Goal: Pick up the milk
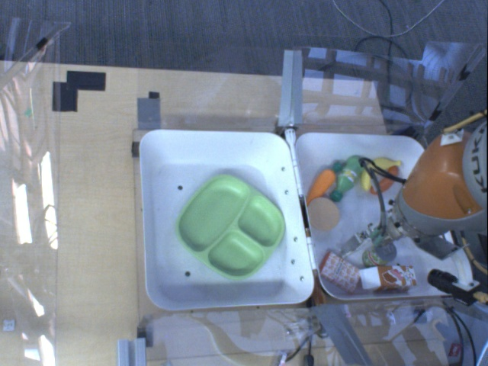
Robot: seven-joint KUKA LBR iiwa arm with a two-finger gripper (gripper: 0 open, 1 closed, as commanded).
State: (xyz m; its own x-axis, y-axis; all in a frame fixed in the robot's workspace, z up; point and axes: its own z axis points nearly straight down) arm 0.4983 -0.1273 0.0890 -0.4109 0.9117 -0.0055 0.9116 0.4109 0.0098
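I am working the approach step: the arm (446, 185) is reaching into the right bin (415, 145) from the right, and the pincer (379, 239) is hanging low over the clutter near that bin's front. Whether the pincer is spread or pressed together I cannot tell; the wrist is covering most of it, and nothing is visibly sitting between its tips, so I am not counting anything as held.

The milk (387, 277), a small carton lying on its side with a white cap end and a brown body, is resting just below the pincer, toward the bin's front wall and a little to the arm's side. A red packet (341, 272) is lying right beside it, on the far side from the arm.

Next, I judge, the pincer needs shifting toward the front wall, lining up across the carton's narrow width, then lowering without catching the packet.
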